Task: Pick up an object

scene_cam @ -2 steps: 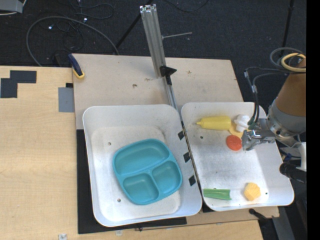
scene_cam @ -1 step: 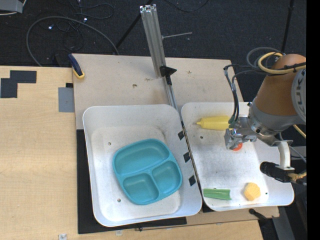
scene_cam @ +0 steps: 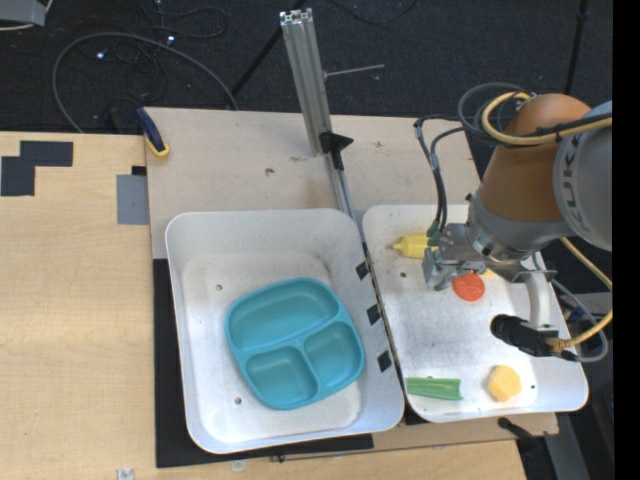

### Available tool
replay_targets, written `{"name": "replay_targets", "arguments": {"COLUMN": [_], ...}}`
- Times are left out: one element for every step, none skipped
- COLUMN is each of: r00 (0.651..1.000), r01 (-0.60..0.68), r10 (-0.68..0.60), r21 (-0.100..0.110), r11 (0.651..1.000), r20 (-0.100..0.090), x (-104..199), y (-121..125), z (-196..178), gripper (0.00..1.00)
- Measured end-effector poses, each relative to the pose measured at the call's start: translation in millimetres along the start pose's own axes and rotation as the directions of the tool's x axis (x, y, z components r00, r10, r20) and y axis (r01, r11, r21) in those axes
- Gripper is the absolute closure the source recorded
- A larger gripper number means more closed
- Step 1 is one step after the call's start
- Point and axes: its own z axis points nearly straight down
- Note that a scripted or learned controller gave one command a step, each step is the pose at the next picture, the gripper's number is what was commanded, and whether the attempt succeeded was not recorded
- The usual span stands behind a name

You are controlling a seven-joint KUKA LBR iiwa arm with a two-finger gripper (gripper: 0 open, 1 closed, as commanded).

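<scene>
Beside the pincer [scene_cam: 437, 271], a seemingly round orange object [scene_cam: 468, 287].

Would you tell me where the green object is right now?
The green object lies at the near edge of the right bin, left of the yellow piece.

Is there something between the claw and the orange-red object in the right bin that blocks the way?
Nothing visible blocks it. The claw hangs just left of the orange-red object in the right bin; the yellow piece lies on the claw's other side.
</scene>
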Motion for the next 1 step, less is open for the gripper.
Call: {"name": "replay_targets", "arguments": {"r00": [1.000], "r01": [0.000], "r10": [0.000], "r21": [0.002], "r11": [1.000], "r20": [0.000], "x": [56.7], "y": [6.8], "z": [6.6], "gripper": [1.00]}}
